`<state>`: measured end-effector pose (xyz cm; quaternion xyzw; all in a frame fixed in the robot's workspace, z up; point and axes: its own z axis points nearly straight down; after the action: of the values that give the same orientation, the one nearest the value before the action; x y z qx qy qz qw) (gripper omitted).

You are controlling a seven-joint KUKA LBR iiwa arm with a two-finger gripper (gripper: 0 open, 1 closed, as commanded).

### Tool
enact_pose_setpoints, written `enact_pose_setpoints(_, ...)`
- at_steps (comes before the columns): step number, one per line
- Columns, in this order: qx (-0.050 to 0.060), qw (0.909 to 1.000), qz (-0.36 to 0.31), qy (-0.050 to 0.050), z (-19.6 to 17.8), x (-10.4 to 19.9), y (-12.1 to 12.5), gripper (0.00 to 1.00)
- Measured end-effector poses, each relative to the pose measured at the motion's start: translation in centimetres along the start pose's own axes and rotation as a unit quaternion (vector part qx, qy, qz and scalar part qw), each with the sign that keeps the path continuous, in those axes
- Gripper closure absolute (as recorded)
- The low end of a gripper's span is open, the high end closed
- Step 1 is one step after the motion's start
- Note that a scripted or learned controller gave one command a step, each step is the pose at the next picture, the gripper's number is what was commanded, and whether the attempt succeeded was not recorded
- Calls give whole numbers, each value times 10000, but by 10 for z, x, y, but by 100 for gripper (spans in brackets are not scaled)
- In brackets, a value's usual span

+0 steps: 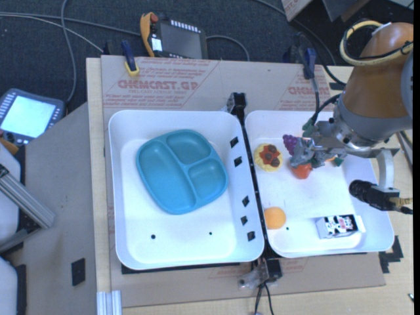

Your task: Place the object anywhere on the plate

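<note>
The camera view shows the gripper [303, 155] low in the right bin [315, 241], near its upper middle, hanging from the grey and orange arm [377, 77] that reaches in from the right. Its fingers crowd over a small red-orange object [302, 170], but they are too tangled with it to say whether they are spread or closed, or whether anything sits between them; I cannot tell. Just above and to the left of that is a bunch of purple grapes [290, 140], touching or nearly touching the gripper. Further left, by the bin's dividing wall, lies a small yellow round piece with red bits on top [268, 156]. Lower in the same bin sit an orange ball [275, 218] and a black-and-white box [339, 226], well apart from the gripper. The blue plate [180, 169], three-sectioned and tilted at an angle, rests in the left bin [131, 241] with nothing on it. By my reading the task is at the picking stage: no object has reached the plate, and the carry across the divider and the release are all left. The likely target, the red-orange piece, looks small, rounded and smooth, partly hidden by the gripper.
</note>
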<state>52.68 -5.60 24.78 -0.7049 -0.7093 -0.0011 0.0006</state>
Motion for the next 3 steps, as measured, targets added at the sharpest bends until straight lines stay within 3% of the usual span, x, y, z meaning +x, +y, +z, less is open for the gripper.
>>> enact_pose_setpoints(1,11,10000,2,-1,2,58,2,100)
enact_pose_setpoints(3,28,10000,7,-2,9,157,-27,100)
